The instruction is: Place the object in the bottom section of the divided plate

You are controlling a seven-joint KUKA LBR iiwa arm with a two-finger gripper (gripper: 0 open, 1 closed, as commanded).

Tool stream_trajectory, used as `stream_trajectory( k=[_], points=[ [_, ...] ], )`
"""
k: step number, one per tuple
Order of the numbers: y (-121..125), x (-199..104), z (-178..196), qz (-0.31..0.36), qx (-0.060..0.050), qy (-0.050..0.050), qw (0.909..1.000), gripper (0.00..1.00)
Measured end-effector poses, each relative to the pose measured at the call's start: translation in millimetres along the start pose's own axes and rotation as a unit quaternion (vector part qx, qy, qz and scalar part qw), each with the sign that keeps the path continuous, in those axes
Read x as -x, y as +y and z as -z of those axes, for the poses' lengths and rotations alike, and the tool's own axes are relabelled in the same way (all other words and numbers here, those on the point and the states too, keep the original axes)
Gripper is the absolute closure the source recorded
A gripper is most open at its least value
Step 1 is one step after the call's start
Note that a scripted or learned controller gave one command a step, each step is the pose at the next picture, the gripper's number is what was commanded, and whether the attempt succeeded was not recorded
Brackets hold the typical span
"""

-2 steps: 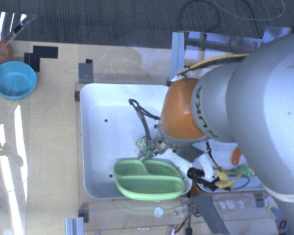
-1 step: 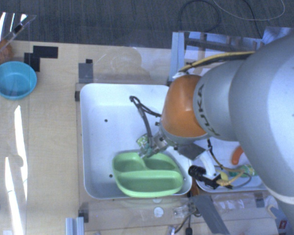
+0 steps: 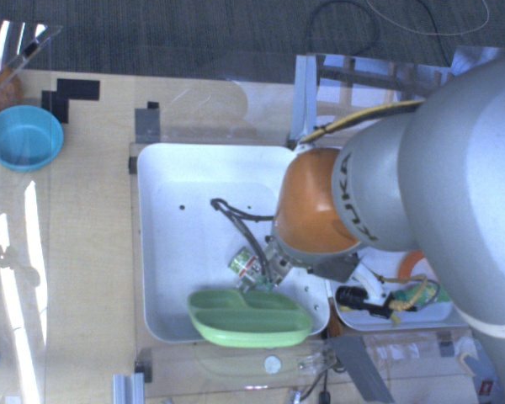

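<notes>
Pale wood bench [image 3: 76, 251] is carrying two white bins side by side, and I'm reaching in from the right over the left bin [image 3: 160, 225]. Small green-and-white object [image 3: 245, 264] is sitting right at the tip of my gripper [image 3: 265, 278], touching it or v. close. Can't tell if I'm gripping it, nor whether the gripper is standing wide or narrow, since my wrist is hiding that. Object is sitting just behind the back rim of the green divided plate [image 3: 236, 326], not in any section. Plate is lying at the front of the left bin, its front edge overlapping the bin's front wall. My orange band [image 3: 316, 200] is hanging over that bin's right side. Right bin [image 3: 438, 314] is holding an orange thing [image 3: 412, 265] and yellow-green bits [image 3: 414, 295], partly under my arm. Blue bowl [image 3: 23, 137] is sitting well apart, at the bench's far left.
</notes>
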State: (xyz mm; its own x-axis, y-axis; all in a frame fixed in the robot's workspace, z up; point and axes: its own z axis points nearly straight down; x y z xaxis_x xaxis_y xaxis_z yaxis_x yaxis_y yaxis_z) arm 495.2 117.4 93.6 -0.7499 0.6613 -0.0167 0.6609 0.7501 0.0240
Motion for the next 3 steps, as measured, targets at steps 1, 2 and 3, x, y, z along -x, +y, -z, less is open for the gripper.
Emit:
stream_trajectory(
  k=[1,2,3],
  points=[
    [-1.5,-0.9,-2.4,0.000,-0.002,0.002,1.0000,0.00],
    [0.3,-1.5,8.1,0.001,-0.001,0.003,1.0000,1.00],
    [33.1,-17.3,-2.0,-0.223,-0.004,0.002,0.9747,1.00]
  ],
)
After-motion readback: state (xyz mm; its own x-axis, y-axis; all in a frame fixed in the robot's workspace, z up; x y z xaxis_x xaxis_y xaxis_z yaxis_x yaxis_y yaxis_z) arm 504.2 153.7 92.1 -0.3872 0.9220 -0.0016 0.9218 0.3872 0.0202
